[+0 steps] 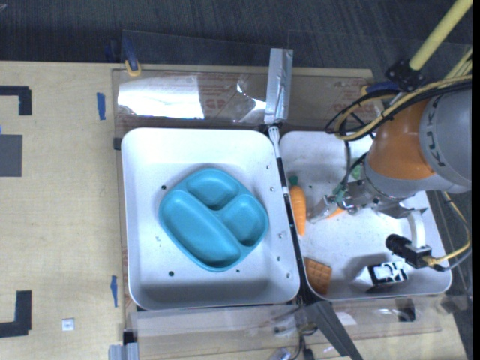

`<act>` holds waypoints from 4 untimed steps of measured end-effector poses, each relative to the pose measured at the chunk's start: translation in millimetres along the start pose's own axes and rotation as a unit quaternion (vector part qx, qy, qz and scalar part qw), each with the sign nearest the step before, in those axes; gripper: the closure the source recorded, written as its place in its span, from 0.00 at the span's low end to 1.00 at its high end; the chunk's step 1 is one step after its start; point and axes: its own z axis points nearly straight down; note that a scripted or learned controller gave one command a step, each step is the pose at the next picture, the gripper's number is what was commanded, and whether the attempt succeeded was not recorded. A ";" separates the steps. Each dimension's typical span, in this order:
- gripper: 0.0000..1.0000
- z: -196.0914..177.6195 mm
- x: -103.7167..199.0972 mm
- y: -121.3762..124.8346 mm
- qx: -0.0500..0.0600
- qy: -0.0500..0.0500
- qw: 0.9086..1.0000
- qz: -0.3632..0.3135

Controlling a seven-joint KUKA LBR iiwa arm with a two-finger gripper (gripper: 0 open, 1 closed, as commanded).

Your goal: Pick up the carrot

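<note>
Right-hand bin (420, 280) first: your carrot (298, 210) lies lengthwise against its left wall, just left of the gripper (341, 205) (finger state unclear).

Fingers (335, 205) too blurred, partly under the arm (405, 152).

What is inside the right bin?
A carrot by its left wall, a waffle-like orange piece near the front, and the gripper. The arm covers the bin's back right part.

no readable text, labels or signs
</note>
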 end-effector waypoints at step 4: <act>1.00 -142.5 -7.1 84.0 -0.001 0.000 0.999 -0.038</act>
